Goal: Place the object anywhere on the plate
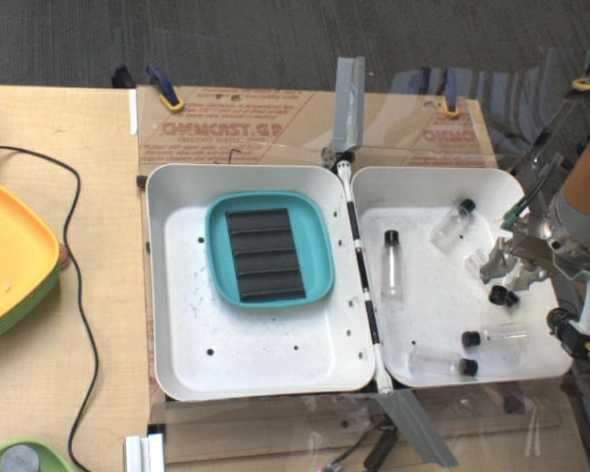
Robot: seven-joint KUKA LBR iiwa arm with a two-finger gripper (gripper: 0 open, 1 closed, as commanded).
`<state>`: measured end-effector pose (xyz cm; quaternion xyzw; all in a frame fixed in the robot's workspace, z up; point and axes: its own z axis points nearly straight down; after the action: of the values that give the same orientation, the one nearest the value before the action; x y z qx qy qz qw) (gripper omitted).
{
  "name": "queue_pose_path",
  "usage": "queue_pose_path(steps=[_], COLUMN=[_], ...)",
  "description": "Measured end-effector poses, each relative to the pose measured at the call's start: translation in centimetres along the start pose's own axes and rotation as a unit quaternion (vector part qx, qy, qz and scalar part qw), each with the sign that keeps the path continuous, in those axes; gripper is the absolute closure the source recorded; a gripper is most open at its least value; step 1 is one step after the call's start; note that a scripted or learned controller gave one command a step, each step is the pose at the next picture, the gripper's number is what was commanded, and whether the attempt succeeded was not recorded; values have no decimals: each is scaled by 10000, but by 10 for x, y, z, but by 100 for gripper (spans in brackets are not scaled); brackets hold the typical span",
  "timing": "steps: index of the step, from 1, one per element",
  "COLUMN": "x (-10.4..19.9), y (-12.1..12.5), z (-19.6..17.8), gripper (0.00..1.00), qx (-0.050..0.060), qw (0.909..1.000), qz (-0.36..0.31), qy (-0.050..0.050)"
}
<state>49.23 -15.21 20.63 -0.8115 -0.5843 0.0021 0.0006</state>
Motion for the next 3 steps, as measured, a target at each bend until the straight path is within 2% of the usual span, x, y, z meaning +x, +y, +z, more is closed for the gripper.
queue_pose_path(steps=[1,2,3], x=[0,-43,-43], y=[0,13,-1], z=[0,-88,-219], gripper=[0,0,0], qx=[-2,-5,2], qw=[10000,10000,9962], qz=[2,52,876], qy=[0,0,-4])
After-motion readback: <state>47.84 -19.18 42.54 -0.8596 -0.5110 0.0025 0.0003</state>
